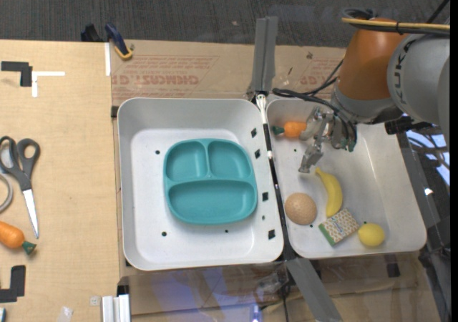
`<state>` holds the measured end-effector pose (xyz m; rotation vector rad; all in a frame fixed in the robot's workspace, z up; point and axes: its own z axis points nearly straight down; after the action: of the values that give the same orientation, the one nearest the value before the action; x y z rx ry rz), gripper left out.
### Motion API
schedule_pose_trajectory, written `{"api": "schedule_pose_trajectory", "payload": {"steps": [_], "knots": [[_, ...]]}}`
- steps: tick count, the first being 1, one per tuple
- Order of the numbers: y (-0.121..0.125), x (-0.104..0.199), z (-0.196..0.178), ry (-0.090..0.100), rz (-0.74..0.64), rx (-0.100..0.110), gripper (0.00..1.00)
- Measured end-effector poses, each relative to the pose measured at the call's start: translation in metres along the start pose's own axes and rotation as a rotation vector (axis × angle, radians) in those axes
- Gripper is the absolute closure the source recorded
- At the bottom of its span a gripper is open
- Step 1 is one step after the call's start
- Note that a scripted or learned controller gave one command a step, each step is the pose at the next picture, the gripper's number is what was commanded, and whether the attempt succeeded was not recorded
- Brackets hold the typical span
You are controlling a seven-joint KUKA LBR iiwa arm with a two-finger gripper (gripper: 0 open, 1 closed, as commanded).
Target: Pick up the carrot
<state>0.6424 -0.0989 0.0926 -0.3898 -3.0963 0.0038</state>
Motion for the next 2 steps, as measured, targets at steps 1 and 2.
{"api": "schedule_pose_trajectory", "payload": {"steps": [1,2], "knots": [[0.0086,0.0004,0.0035,0.015,0.292,-0.003,0.0],[0.0093,0.0009,0.0036,0.014,0.487,-0.005,0.0]]}}
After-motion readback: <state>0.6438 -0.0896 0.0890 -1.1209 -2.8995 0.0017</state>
